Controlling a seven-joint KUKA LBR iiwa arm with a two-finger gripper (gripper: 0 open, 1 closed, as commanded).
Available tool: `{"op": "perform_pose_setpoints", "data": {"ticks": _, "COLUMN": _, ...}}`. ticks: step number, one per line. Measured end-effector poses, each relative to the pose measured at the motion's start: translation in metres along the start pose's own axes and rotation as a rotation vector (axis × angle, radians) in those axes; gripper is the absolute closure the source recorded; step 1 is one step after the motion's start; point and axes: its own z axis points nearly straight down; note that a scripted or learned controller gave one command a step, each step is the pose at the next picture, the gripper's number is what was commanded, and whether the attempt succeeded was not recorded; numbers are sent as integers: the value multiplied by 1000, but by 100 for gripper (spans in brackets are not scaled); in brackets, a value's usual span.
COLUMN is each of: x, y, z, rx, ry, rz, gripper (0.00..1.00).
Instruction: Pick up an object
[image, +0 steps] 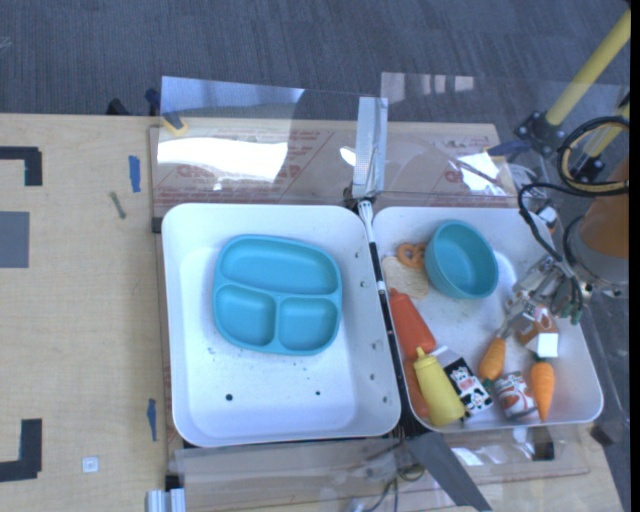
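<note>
Small orange carrot (493, 358) just below the fingers (522, 306).

Smooth, glossy blue plastic divided plate (277, 293) in a matt white plastic bin (190, 330); pale wood-grain bench (80, 330), matt.

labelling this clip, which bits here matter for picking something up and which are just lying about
In play:
gripper, low in the right bin
white block, nearest it
orange carrot
small can
yellow bottle
blue bowl

Lying about:
blue divided plate in the left bin
blue tape on the bench
</note>
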Motion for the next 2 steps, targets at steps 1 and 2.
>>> {"op": "perform_pose_setpoints", "data": {"ticks": 1, "x": 16, "y": -13, "z": 0, "rx": 2, "ry": -2, "rz": 135, "gripper": 0}}
{"op": "perform_pose_setpoints", "data": {"ticks": 2, "x": 16, "y": -11, "z": -11, "rx": 0, "ry": -5, "rz": 131, "gripper": 100}}
